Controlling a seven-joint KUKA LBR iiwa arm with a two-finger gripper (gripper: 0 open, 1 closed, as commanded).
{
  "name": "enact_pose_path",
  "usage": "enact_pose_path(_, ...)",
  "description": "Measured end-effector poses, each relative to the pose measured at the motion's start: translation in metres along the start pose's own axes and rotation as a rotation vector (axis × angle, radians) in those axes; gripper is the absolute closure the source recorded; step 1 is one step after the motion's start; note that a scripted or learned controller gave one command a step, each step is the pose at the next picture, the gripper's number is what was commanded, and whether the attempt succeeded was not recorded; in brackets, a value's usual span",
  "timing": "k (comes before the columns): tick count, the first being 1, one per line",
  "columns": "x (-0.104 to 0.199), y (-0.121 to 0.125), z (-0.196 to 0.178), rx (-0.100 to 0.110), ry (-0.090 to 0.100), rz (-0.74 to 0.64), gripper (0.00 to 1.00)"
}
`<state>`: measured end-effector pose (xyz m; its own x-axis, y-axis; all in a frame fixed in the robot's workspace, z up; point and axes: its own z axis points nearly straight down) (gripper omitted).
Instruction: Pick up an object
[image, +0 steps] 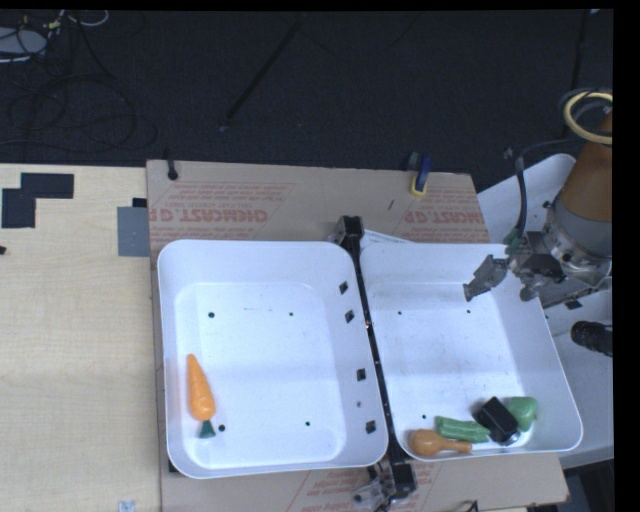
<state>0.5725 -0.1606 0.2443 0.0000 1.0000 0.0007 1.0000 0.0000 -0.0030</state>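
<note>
Camera view: gripper (503, 281) hangs over the upper right part of the right bin (450, 350), arm (585, 205) coming in from the right edge. Objs there sit bunched at the near edge, well apart from the gripper: a green toy (462, 429), a black block (497, 419) resting on it, a paler green piece (523, 409) touching the block, and an orange pear-shaped toy (438, 443) just beside. A toy carrot (200, 390) lies alone near the left wall of the left bin (260, 290).

Risks, as I judge: the cluster is tight and close to the rim, so a descent could clip the wall or nudge pieces apart w/o grabbing any; the block could slide off the green toy.

Tool: nothing visible btwn fingers, touching nothing. Can't tell whether spread or closed; too small and side-on.
</note>
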Motion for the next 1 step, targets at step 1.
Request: enact_pose_path(1, 0.0780, -0.0175, -0.1658, -0.018, 0.000, -0.010, 0.00)
